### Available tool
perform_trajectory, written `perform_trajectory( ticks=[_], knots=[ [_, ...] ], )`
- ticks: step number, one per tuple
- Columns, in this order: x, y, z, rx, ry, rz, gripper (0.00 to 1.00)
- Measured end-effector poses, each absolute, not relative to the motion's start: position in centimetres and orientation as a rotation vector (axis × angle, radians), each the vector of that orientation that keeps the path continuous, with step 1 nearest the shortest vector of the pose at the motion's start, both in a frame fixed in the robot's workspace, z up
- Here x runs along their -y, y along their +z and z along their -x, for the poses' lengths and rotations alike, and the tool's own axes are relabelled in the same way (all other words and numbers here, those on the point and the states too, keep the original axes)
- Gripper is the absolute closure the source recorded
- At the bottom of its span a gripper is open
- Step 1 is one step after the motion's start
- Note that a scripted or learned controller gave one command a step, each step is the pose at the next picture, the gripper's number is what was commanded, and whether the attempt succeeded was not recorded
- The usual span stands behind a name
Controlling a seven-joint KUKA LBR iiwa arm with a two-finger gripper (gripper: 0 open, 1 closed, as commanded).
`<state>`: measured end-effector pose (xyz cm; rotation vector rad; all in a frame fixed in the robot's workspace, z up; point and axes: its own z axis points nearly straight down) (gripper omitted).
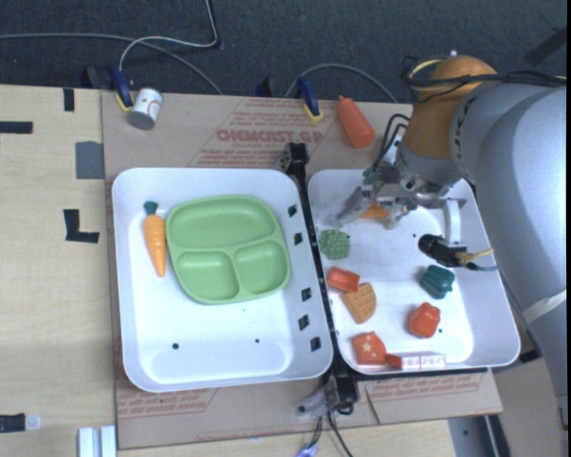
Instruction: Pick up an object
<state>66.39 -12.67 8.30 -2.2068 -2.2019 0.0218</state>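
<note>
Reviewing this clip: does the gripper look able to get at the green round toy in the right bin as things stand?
Probably yes. The gripper hangs over the right bin, close to the green round toy, which lies apart from the other toys with nothing on top; only the bin's wall nearby might crowd it.

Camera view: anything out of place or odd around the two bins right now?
Yes. An orange carrot-shaped toy lies on the cardboard behind the right bin, outside both bins. A small white can lies tipped on its side near the cardboard's far left corner. The other toys sit inside the bins.
</note>
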Motion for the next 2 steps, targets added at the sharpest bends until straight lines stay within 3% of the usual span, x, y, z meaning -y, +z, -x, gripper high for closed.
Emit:
perform_trajectory(
  ticks=[2],
  knots=[
    [12.71,8.34,-66.44,2.206,0.021,2.213,0.0]
  ],
)
